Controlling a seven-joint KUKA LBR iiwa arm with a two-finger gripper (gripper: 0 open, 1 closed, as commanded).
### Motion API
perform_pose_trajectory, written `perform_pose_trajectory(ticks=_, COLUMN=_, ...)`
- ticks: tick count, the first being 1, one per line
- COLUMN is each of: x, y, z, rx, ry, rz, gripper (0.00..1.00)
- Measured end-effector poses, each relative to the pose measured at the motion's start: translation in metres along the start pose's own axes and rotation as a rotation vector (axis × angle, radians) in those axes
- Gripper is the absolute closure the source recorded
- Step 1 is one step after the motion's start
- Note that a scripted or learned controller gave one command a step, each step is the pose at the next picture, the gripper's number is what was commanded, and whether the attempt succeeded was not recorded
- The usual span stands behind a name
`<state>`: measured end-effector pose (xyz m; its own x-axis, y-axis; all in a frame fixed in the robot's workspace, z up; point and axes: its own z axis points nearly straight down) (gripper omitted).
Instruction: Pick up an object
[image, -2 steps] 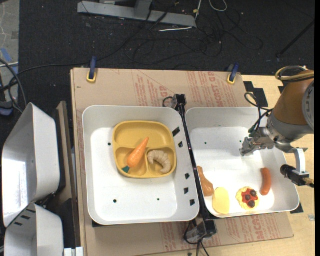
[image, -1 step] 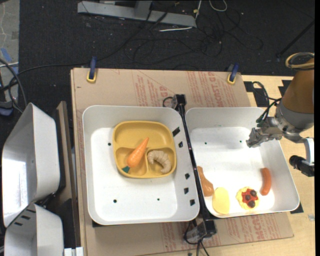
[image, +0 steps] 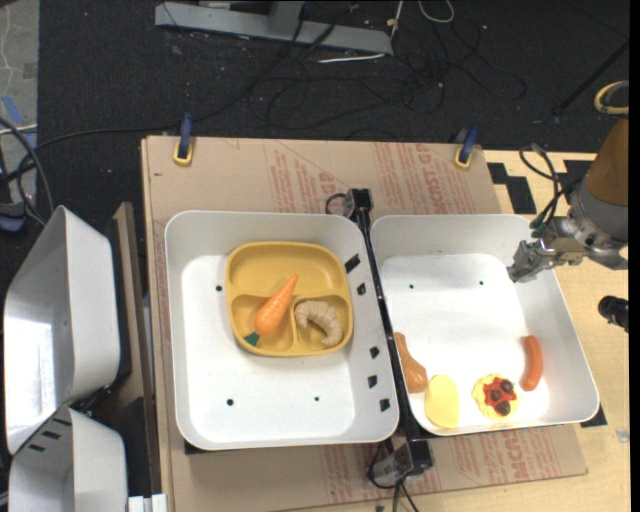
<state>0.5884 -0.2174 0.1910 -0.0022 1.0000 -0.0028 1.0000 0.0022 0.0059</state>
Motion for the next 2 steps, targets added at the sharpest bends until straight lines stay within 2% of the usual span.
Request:
perform_pose_trajectory(ticks=1, x=0.000, y=0.012, z=-0.052, rx=-0.001, ry=0.000, rz=-0.001, gripper=1.00)
perform_pose_trajectory(ticks=2, x=0.050, y=-0.002, z=-0.044, rx=0.008, ry=0.004, rz=-0.004, gripper=1.00)
